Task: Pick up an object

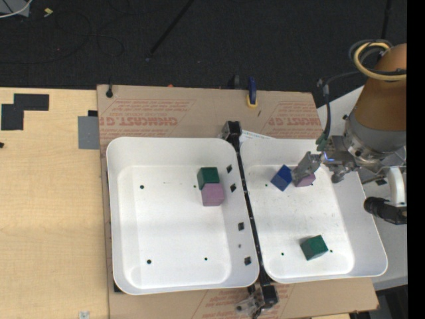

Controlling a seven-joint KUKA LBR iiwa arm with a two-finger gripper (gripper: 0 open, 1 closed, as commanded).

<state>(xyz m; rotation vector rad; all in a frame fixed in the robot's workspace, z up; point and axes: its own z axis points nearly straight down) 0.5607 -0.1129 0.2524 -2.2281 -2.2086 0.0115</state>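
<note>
Grey metal of the pincer [307,170] hangs low over the right bin [358,211], reaching in from the right. Whether it is released or clenched I cannot tell from this slant. A pink block [306,180] sits right at its tip, partly hidden by it, and a blue block [282,177] lies just to its left, close to the pink one. These 2 look like the likeliest targets, since the arm [382,105] is angled down toward them; crowding may make a clean grip awkward. Nearer the camera, well apart from the pincer, a green block [314,247] rests alone. Far to the left, past the divider, the left bin [133,218] holds a green cube [208,176] touching a pink cube [212,194]. Nothing appears lifted yet.
</note>
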